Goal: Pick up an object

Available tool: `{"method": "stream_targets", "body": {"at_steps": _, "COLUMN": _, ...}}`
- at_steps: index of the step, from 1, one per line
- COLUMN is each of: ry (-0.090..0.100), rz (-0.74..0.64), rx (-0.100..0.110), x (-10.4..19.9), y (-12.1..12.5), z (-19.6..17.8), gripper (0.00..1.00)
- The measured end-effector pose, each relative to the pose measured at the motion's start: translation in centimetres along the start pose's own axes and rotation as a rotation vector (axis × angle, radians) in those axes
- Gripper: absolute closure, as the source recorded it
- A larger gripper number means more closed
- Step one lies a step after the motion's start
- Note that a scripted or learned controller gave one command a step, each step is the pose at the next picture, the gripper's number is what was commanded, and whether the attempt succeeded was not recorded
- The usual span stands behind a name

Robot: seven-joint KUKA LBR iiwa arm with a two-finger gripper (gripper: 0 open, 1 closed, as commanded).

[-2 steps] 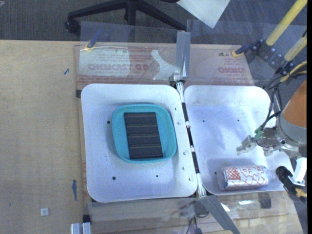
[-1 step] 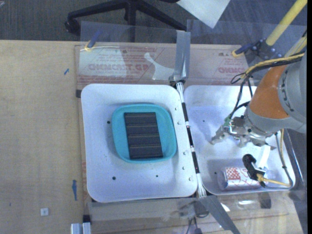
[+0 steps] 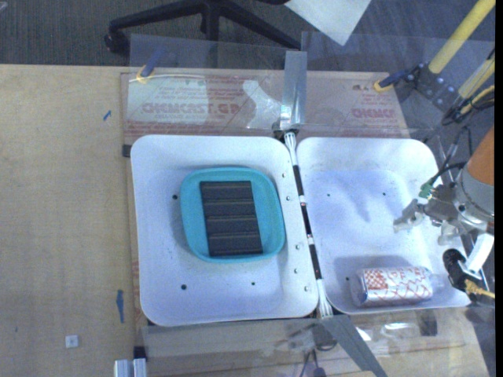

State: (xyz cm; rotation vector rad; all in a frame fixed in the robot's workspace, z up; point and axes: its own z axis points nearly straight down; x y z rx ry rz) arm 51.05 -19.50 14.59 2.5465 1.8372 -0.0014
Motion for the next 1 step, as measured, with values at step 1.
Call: {"method": "stream_targets", "body": {"at_steps": 1, "ry": 0.001, "rz": -0.063, "rx": -0.006, "x": 1.5, "y": -0.1, "z": 5.82, "gripper": 0.0}}
